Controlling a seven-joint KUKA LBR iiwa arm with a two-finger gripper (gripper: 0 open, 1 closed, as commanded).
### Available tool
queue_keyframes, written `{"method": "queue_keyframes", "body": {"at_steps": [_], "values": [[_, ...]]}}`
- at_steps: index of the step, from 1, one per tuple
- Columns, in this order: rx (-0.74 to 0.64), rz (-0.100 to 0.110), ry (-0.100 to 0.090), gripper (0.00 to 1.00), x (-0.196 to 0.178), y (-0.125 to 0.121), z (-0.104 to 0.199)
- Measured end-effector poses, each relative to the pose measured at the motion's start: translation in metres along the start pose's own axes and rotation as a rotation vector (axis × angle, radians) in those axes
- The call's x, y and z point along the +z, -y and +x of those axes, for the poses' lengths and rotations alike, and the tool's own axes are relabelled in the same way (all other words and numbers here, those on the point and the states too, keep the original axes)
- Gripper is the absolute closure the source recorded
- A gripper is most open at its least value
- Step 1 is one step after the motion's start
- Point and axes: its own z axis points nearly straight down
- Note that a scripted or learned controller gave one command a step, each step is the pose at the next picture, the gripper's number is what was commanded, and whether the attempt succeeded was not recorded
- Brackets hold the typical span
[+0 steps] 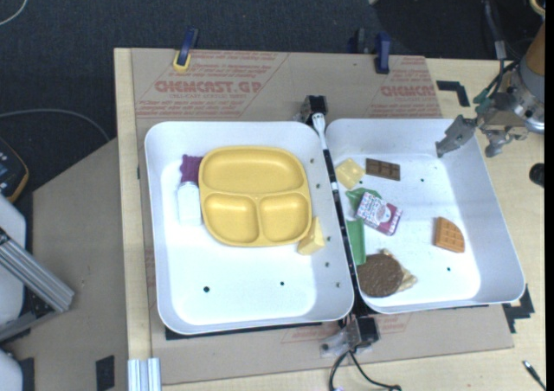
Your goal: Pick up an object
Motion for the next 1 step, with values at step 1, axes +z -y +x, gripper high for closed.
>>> {"method": "queue_keyframes", "body": {"at_steps": [1], "values": [[-0.003, -0.014, 0.003, 0.0, -0.0084, -0.0027, 0.0004]]}}
